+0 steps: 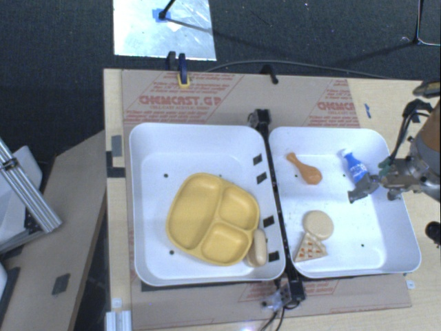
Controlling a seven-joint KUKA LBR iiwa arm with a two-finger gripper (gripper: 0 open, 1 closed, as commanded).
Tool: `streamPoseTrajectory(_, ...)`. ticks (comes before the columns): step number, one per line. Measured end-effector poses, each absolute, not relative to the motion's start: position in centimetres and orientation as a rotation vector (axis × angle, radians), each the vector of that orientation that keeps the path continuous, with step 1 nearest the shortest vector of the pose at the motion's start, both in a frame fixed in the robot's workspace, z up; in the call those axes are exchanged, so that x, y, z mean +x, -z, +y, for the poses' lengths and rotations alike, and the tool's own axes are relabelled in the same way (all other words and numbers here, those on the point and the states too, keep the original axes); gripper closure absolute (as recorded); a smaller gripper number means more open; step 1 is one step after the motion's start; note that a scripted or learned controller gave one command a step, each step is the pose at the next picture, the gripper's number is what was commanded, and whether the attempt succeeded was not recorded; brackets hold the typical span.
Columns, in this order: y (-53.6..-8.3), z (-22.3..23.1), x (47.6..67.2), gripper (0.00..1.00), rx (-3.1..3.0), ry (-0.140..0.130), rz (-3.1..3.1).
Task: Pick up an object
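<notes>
Dark carpet surrounds a pale wooden bench (89,185) topped with a printed cardboard sheet (207,98), on which two shallow white bins sit side by side. In the left bin (151,150) lies a yellow plastic divided plate (212,218), with a small beige bread-roll toy (258,247) touching its lower right edge. The right bin (386,254) holds an orange-brown toy drumstick (304,169) near the far wall, a small blue and white bottle (354,165) toward the far right corner, a round tan biscuit-like disc (318,224) and, just below it, a triangular pizza-slice toy (310,248). From the right, the grey arm (417,178) reaches over the right bin's edge, and its dark two-finger gripper (360,192) hangs just below the bottle. Whether its fingers are spread or pressed together cannot be told from this view, and nothing shows between them.
</notes>
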State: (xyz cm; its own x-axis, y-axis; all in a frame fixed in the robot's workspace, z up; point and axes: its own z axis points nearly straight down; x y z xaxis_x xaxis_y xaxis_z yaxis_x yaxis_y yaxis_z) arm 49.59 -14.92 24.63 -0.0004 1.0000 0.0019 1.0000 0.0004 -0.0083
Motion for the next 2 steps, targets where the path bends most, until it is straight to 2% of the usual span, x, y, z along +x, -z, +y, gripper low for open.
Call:
streamPoseTrajectory(1,-25.1,-14.9,49.8,0.0,-2.219,0.001,-2.226)
streamPoseTrajectory(2,-20.1,-14.0,49.3,0.0,-2.217,-0.001,-2.223)
